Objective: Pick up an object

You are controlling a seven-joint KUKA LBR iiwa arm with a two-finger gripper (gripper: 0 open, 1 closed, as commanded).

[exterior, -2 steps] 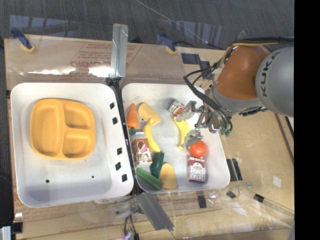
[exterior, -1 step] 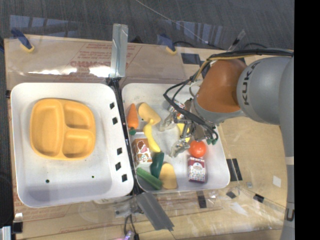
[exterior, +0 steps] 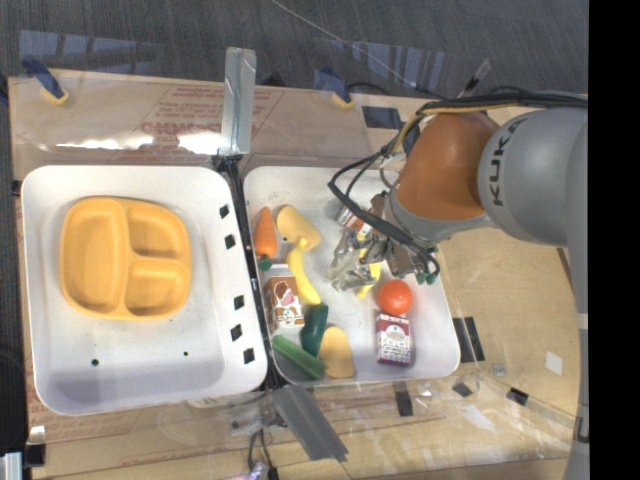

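Camera view: looks down at a slant on two white bins side by side on the counter [exterior: 520,268].
Landmark: the right bin [exterior: 440,318], which holds all the loose objects.
Arm: grey with an orange band [exterior: 445,168], reaches in over the right bin's right rim.
Pincer [exterior: 352,266]: hangs low over the middle of the right bin, amid cables; whether it is open or closed I cannot tell, and nothing is clearly seen gripped.
Tomato [exterior: 396,296]: red and round, just beside the pincer, toward the bin's near right.
Red carton [exterior: 395,340]: below the tomato, near the bin's near right corner.
Banana [exterior: 303,276]: left of the pincer, in the bin's middle.
Pale yellow piece [exterior: 296,226]: above the banana.
Carrot [exterior: 264,234]: against the bin's left wall.
Small box [exterior: 284,304]: by the left wall, below the carrot.
Green vegetables [exterior: 306,344]: near the bin's near left corner.
Yellow piece [exterior: 336,352]: beside the greens.
Left bin [exterior: 60,368]: adjoins the right bin's left wall and holds a yellow divided plate [exterior: 125,256].
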